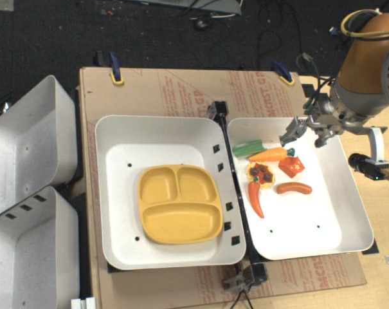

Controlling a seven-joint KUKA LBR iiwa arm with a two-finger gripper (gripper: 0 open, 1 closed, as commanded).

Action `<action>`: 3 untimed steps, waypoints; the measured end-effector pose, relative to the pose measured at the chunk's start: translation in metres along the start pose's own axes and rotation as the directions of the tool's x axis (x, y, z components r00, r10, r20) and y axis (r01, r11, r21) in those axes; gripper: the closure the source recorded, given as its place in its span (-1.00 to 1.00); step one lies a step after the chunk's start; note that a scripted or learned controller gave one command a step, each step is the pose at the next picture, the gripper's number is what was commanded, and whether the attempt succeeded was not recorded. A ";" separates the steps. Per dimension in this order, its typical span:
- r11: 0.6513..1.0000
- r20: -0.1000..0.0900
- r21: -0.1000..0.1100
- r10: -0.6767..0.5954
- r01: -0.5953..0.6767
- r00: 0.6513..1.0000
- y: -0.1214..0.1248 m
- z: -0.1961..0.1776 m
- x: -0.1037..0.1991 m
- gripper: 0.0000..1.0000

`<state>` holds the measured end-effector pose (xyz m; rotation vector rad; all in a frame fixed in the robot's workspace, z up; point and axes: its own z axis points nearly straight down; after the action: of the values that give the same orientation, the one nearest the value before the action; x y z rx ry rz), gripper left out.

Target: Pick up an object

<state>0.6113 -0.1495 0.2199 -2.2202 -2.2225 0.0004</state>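
Note:
The right bin (pixel 323 227) holds several toy foods near its far left. A green piece (pixel 247 149) lies beside an orange carrot (pixel 269 154). Below them are a red pepper chunk (pixel 291 166), a small yellow piece with dark toppings (pixel 261 172), a brown sausage (pixel 294 188) and a red chili (pixel 255 199). My gripper (pixel 307 136) hangs over the bin's far edge, just up and right of the carrot and the pepper chunk. It is open, with nothing between its spread fingers.
The left bin (pixel 117 172) holds a yellow divided plate (pixel 180 203). A black divider (pixel 229 172) runs between the two bins. Two more white bins (pixel 27 172) stand off the bench at the left. Cables hang around the wrist at the right.

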 end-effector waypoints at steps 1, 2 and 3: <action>1.000 -0.001 0.005 -0.003 0.003 1.000 0.001 0.055 0.011 -1.00; 1.000 -0.001 0.005 0.002 -0.002 1.000 -0.008 0.103 0.014 -1.00; 1.000 0.004 -0.011 0.003 -0.003 1.000 -0.004 0.118 0.011 -1.00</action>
<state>0.6074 -0.1381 0.1017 -2.2307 -2.2270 -0.0067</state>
